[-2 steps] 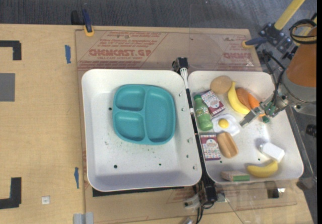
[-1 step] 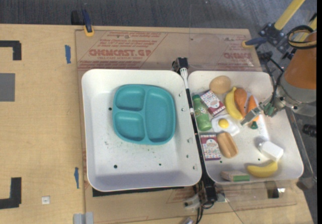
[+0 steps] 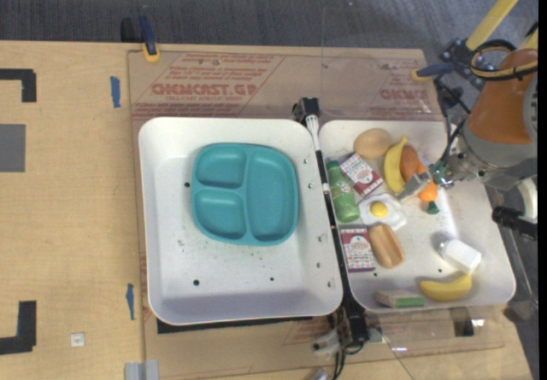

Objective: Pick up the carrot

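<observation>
Carrot [image 3: 411, 162] lies in our right bin [image 3: 496, 284] beside a banana [image 3: 393, 166]; our gripper [image 3: 425, 186] hovers touching it, its grip impossible to tell.

The grey arm with its orange band [image 3: 504, 109] reaches in from the right edge, wrist bent downward, the claw [image 3: 425, 186] lowered at its end, pointing leftward.

- One fixed camera is looking down at a slant from above the bench [image 3: 68, 199].
- It is taking in both white bins, left bin [image 3: 162, 225] and right bin [image 3: 491, 259], from moderately far.
- The arm [image 3: 504, 114] is entering at the right.
</observation>
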Controlling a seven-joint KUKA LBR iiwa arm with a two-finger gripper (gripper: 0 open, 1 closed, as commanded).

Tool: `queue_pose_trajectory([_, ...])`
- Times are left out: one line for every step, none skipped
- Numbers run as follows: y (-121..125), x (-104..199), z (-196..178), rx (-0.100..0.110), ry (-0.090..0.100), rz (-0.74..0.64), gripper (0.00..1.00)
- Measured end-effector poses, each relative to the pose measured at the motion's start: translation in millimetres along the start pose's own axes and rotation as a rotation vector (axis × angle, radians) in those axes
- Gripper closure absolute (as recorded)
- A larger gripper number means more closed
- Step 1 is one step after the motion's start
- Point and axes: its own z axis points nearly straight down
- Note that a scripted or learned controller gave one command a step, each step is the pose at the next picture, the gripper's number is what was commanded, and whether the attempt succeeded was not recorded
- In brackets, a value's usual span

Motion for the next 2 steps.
queue_pose_trajectory([3, -3, -14, -0.012, -0.011, 0.001, 1.00])
queue_pose_trajectory([-6, 54, -86, 0.001, 0.004, 0.316, 1.00])
